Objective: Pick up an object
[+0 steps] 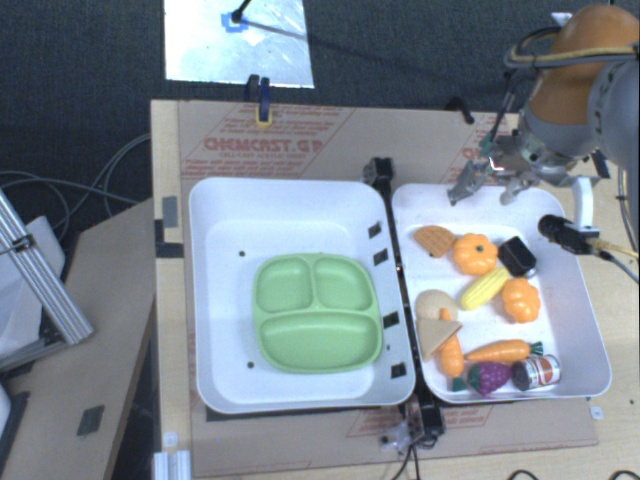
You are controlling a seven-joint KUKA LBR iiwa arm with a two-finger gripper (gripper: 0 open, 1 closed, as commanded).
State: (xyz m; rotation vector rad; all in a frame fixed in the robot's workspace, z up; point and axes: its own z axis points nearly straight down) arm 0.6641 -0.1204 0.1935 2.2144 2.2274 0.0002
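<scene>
Nearest the camera, the right bin (pixel 590 343) holds the toys: a red can (pixel 537 371), purple grapes (pixel 489 377), a carrot (pixel 497 350), a corn cob (pixel 485 288) and an orange pumpkin (pixel 474 253), all lying loose. Beside it, the left bin (pixel 215 268) carries a green divided plate (pixel 317 311). Farther back, the arm (pixel 585 53) bends down from the right over the bin's far rim, its end effector (pixel 487 188) hanging above that rim, fingers spread apart with nothing between them.

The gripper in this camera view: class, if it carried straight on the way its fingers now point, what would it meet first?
The gripper points down over the far end of the right bin. Most likely it meets bare bin floor first, short of the cookie and pumpkin; depth is unclear.
</scene>
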